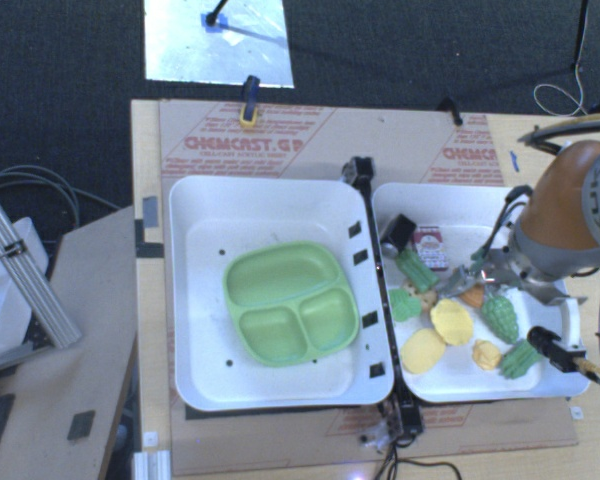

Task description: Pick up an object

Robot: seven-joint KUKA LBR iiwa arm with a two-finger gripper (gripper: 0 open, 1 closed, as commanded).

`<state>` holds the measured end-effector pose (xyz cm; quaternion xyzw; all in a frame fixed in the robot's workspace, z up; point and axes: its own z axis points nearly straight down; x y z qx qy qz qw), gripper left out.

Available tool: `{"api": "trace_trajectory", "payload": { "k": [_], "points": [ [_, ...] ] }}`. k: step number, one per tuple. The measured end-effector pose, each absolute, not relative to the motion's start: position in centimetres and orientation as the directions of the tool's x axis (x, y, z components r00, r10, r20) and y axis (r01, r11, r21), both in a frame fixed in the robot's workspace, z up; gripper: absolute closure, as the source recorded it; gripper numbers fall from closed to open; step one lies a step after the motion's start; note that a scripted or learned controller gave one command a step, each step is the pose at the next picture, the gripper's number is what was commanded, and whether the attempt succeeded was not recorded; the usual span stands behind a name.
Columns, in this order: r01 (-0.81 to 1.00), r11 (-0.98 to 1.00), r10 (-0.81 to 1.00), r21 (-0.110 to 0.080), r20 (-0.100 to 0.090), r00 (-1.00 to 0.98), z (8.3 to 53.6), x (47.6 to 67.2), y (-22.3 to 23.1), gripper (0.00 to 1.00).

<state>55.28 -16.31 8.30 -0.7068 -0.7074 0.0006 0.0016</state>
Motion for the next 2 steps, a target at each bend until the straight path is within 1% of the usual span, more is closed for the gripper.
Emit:
{"api": "trace_trajectory", "payload": {
  "k": [1,2],
  "points": [
    [1.0,0.001,1.0,0.004,-0.001,-0.001,9.5,55.6,-16.4,1.0],
    [1.0,0.015,1.0,0.018,0.0,-0.015,20.2,63.7,-8.0,1.0]
  ]
}}
